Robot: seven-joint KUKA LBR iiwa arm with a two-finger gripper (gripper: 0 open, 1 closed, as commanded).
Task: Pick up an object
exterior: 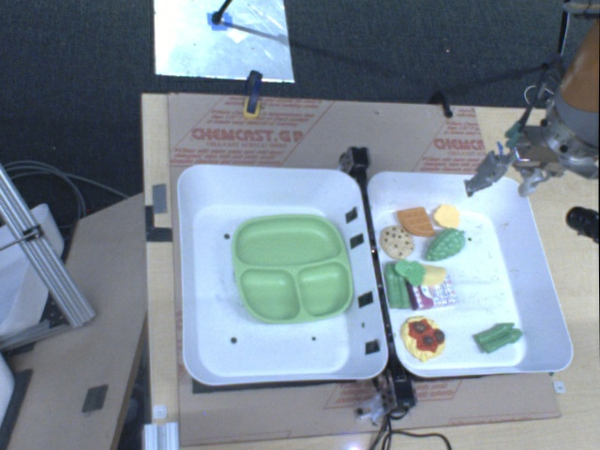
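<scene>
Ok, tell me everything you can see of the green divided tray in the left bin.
The green tray is a pale green, matte, plastic-looking plate with rounded corners and a raised rim. It has three compartments: one wide one along the far side and two smaller ones along the near side, all bare. It lies flat, turned slightly askew, near the middle of the left white bin, resting on the bin's floor. Nothing else touches it; the gripper is off over the right bin's far edge.

Bench (309,120) with two white bins (272,190) (525,251) side by side
</scene>
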